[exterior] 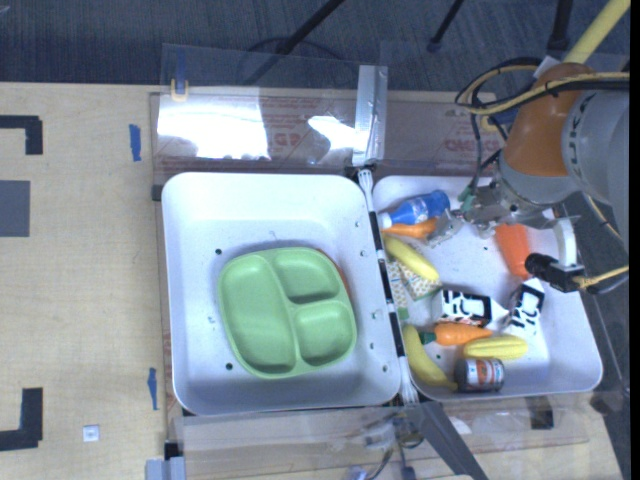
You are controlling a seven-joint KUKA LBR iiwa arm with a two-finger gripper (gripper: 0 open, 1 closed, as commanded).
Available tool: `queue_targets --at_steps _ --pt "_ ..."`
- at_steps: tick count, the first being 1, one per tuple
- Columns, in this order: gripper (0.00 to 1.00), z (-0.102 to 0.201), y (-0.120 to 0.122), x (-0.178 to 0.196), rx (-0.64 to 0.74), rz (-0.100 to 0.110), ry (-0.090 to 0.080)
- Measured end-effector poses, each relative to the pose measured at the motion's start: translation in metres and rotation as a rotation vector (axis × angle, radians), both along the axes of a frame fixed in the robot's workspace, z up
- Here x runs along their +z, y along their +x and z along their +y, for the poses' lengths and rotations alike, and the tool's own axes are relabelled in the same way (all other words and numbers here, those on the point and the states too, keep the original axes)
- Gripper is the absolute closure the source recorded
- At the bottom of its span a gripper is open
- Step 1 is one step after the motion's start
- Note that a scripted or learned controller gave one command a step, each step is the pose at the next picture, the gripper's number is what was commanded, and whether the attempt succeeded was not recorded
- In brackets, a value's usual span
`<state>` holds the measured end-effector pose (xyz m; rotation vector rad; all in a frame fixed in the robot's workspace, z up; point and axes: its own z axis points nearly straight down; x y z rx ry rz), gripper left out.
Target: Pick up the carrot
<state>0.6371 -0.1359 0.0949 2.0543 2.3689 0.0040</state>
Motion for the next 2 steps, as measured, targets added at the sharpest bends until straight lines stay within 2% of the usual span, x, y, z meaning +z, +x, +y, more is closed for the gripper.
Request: queue_targets --at_steps 1,2 --pt "0.00 0.006 0.025 0.090 0.357 0.005 0.000" --pt "0.00 0.033 -0.044 0.035 0.685 0.008 0.002"
